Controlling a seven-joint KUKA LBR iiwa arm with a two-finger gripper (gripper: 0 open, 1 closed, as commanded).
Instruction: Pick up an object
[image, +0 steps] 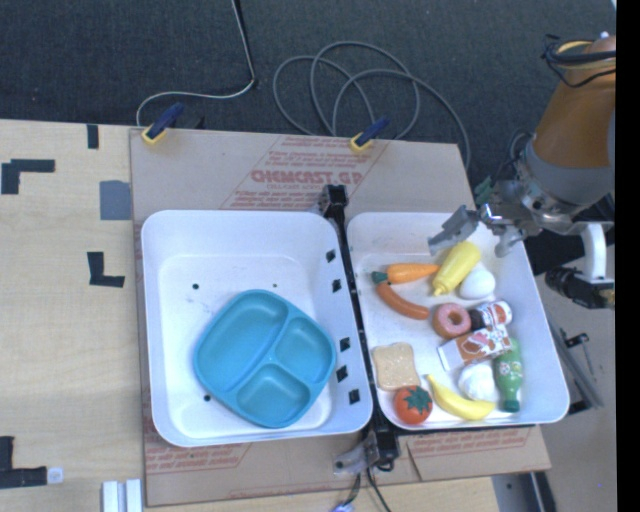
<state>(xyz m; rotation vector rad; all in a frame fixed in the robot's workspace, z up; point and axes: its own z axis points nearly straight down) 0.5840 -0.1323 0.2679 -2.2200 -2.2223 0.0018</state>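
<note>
End effector (478, 226) hovers just above the yellow corn cob (455, 267).

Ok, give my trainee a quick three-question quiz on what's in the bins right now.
1. True or false: the blue divided plate lies in the left bin.
2. The gripper hangs nearest which item? A) tomato B) corn cob C) banana
3. Which item lies between the bread slice and the ketchup packet?

Key: 1 true; 2 B; 3 the donut.
</note>
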